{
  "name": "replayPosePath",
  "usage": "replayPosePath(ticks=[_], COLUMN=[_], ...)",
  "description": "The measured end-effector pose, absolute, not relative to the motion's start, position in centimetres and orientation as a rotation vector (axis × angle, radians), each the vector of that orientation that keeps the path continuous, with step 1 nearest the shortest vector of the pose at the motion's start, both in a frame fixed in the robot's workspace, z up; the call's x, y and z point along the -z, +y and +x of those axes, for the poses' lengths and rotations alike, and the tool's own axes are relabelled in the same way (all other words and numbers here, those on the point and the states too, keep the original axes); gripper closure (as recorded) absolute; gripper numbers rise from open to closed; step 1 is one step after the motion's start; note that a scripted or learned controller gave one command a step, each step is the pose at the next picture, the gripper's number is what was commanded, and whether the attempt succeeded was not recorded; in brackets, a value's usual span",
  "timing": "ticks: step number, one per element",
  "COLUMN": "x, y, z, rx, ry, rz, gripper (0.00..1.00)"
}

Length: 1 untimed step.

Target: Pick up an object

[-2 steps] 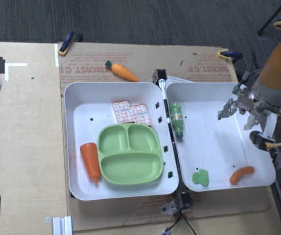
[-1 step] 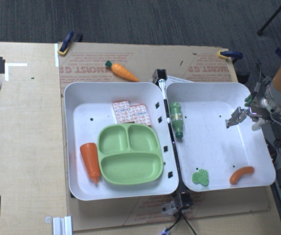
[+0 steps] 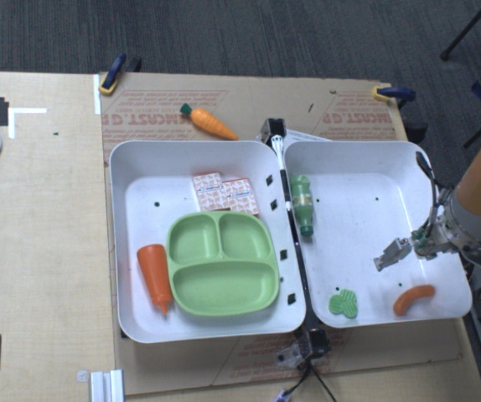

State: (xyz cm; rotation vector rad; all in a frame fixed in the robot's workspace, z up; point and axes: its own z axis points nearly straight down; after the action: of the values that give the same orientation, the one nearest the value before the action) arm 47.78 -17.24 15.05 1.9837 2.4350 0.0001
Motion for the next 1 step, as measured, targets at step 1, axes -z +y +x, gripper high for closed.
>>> replayPosePath(ticks=[1], x=[-12.56], y=[-21.30], z=[47.82], rx=[-0.003], ry=[1.807], rz=[2.572], gripper=[0.00])
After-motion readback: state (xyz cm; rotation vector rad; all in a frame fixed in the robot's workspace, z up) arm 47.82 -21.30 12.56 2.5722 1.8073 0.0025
